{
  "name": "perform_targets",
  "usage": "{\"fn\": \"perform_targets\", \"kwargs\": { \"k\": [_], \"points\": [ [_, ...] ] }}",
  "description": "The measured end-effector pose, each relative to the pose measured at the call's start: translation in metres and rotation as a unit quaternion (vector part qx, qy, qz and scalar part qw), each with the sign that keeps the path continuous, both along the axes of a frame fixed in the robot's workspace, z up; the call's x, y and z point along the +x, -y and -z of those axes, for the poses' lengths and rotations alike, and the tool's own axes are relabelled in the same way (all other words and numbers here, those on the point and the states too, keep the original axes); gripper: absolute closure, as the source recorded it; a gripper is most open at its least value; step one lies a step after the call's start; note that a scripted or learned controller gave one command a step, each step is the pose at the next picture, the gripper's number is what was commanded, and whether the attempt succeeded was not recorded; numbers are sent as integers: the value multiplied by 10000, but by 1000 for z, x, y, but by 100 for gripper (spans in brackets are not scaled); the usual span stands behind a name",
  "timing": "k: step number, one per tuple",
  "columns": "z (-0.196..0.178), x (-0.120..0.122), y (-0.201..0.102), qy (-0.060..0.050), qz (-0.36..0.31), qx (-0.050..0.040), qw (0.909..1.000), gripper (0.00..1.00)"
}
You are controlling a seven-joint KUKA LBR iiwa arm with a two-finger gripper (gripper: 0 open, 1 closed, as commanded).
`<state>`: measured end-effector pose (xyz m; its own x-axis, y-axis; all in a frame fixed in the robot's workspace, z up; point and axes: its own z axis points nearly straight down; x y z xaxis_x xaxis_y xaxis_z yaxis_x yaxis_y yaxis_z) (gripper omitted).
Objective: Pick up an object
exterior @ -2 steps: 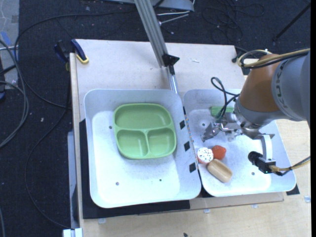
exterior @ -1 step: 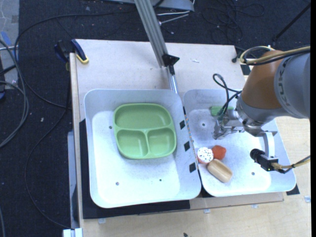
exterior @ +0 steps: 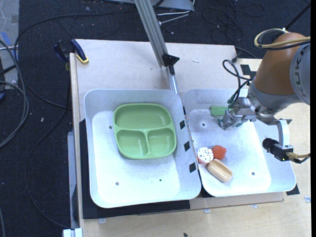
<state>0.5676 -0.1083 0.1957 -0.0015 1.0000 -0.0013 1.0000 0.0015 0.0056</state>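
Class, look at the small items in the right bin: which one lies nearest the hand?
The green item, at the bin's far side just left of the hand. The white dotted ball, red piece and tan roll cluster near the bin's front edge.

Green three-compartment plastic tray, rounded corners, flat and upright in left white bin, toward its upper middle, slightly rotated. Small green flat piece in right white bin, upper part, partly covered on its right side; shape unclear. Near right bin's lower left: white round item with dark speckles, touching red-orange rounded item on its right. Tan oblong bun-like item just below both, lying diagonally, touching or nearly touching the white one. Green piece well apart from this cluster.
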Motion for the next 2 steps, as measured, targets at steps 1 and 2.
{"fn": "perform_targets", "kwargs": {
  "k": [1,2],
  "points": [
    [-58,7,8,2,0,-2,10000,100],
    [-89,8,8,-6,-1,1,10000,100]
  ]
}}
